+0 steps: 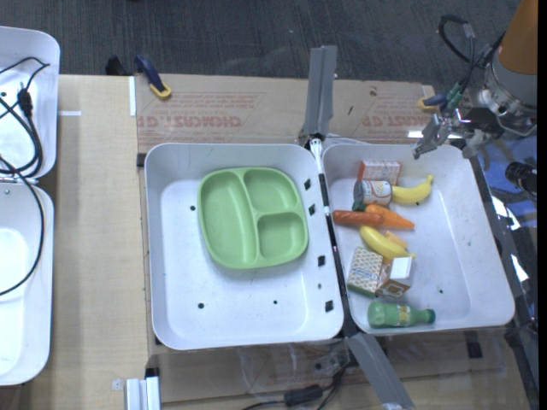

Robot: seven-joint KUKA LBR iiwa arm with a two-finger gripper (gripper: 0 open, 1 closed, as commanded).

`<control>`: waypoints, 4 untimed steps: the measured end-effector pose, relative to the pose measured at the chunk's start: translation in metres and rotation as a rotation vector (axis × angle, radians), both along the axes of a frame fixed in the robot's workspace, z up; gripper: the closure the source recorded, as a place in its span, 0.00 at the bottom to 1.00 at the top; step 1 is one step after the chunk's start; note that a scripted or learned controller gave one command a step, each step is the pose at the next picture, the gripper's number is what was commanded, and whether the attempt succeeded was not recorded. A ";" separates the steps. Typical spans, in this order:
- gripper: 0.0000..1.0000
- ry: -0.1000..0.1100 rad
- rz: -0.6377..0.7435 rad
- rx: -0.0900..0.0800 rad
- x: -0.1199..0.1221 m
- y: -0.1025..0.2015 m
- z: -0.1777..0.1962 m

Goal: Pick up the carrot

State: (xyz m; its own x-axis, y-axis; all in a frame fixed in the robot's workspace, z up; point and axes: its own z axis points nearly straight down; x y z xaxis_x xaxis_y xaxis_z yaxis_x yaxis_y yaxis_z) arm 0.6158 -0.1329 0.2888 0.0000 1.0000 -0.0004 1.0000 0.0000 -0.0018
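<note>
Camera view: my gripper (436,137) hovers over the right bin's (479,254) far edge, fingers apart, holding nothing. Carrot (373,219) lies among food, well apart.

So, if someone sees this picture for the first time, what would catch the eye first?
Probably the green plate, lying alone in the left bin. Next comes the cluster of toy food in the right bin: the orange carrot lies across its middle, between two bananas, with a green bottle nearest the camera. The gripper hangs above that bin's far edge, apart from the food.
</note>
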 end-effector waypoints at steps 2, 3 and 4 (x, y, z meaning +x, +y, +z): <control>0.00 0.001 0.118 0.001 -0.063 0.004 -0.155; 0.00 0.000 0.168 0.000 -0.027 0.013 -0.198; 1.00 0.000 0.164 0.000 -0.027 0.012 -0.188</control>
State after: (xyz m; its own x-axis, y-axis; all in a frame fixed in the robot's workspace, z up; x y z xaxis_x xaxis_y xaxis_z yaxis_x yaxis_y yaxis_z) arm 0.5885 -0.1213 0.1004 -0.1628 0.9867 -0.0005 0.9866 0.1628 -0.0019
